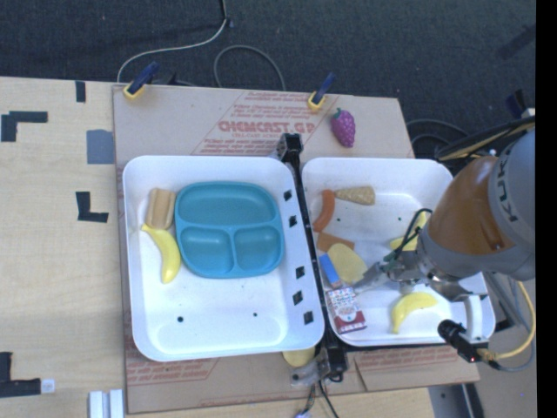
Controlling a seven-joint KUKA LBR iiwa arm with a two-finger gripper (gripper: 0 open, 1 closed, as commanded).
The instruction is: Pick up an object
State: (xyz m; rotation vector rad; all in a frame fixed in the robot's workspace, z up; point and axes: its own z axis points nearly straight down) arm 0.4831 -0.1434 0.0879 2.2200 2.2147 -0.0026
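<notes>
We hover our two-finger gripper (376,274) beside the pale yellow wedge (345,262), nothing lifted; the grasp remains undone.

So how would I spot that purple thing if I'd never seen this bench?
Start at the right bin and look just past its far rim, onto the brown cardboard. There lies a bunch of grapes, outside both bins and the one purple thing.
</notes>
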